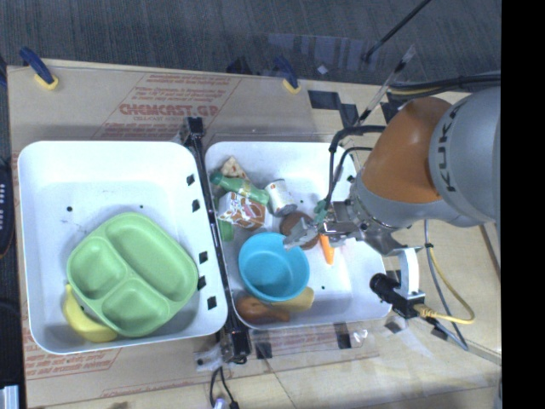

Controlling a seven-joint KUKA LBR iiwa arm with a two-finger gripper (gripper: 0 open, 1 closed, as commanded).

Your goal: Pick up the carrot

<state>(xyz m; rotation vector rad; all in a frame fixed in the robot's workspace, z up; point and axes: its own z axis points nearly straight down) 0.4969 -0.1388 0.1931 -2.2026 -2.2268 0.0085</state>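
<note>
The right bin (255,153) is crowded. A blue bowl (273,267) sits toward its near side, with a brown, bun-like item (260,309) and a bit of yellow (303,296) tucked against the bowl's near rim. Beyond the bowl lie a clear packet with an orange and green print (239,208), a small white cylinder (278,196) and a round brown piece (294,223), all close together near the divider and the bin's middle. The carrot (326,249) is a short orange stick lying on the bin floor just to the right of the bowl's rim, directly under the arm's wrist. The gripper (313,231) is down at that spot, its metal tip between the brown piece and the carrot, touching or nearly touching the carrot's upper end; the bowl rim crowds it on one side. Whether the jaws are spread or closed cannot be told, and no carrot is seen clamped between them. In the left bin (38,169) a green divided tray (132,271) rests partly over a yellow object (83,324).
</note>
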